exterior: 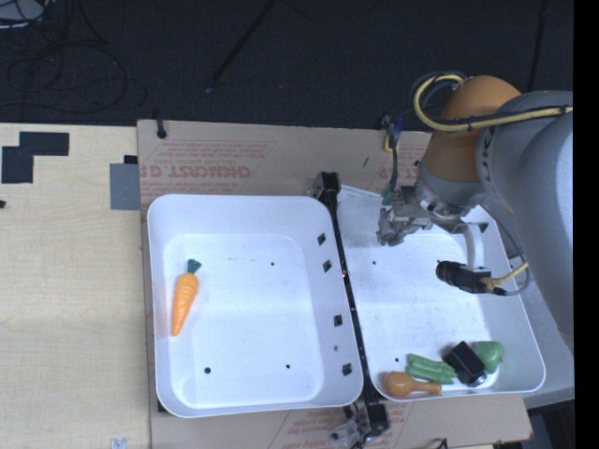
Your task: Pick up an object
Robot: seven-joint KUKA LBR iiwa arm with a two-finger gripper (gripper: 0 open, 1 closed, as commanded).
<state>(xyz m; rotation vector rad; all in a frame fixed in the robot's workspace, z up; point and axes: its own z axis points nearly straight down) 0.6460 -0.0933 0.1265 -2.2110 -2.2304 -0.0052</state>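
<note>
Where the grey arm (524,185) with its orange band (473,124) bends down from the right, the two-finger gripper (391,232) hangs over the far left corner of the right-hand shallow white plastic bin (412,297), close to the divider between the bins; its small metal tips are too blurred to tell how far apart they stand, and nothing can be seen between them. The floor of that bin beneath and just in front of the gripper is bare white, giving open room toward the middle. A small black part on a cable (463,275) sits out to the right of the gripper, near the arm. The objects to pick lie well apart from the gripper, gathered along the near rim of the same bin: a tan pear-shaped toy (410,384), a green pod-like toy (430,369), a black block (465,362) and a green rounded piece (489,352), all close together and some touching. In the left-hand shallow white plastic bin (243,218) an orange toy carrot with a green top (184,297) lies near the left wall, the rest of the floor open. Both bins rest on a brown cardboard sheet (243,162) over a pale wooden bench (65,297), with dark floor and cables (56,26) beyond.
</note>
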